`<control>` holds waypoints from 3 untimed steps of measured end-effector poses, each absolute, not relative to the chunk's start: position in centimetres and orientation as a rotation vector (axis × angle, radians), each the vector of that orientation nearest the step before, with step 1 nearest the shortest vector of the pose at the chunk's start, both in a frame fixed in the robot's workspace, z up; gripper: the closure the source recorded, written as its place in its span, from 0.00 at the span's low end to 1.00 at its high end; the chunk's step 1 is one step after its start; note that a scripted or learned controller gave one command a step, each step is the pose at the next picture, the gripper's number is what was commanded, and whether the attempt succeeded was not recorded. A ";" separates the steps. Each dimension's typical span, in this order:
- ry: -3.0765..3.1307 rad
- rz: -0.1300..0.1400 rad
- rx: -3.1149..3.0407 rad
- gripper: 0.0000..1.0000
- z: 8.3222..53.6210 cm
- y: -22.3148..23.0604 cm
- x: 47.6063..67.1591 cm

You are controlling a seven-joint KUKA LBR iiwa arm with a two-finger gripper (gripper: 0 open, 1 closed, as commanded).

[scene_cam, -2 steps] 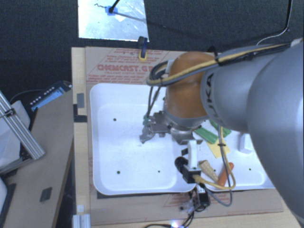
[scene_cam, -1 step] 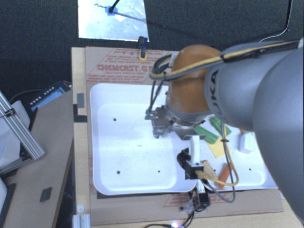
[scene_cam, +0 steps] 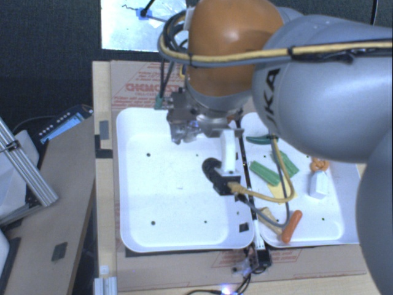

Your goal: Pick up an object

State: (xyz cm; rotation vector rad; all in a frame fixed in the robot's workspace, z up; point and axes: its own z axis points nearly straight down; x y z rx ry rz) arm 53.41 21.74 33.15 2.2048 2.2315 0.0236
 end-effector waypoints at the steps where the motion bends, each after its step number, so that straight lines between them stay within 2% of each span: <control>1: 2.222 0.020 2.211 1.00 47.0 19.2 55.3; 2: 2.233 -0.011 2.216 1.00 32.3 23.6 54.7; 3: 2.222 -0.003 2.222 1.00 32.5 18.0 50.9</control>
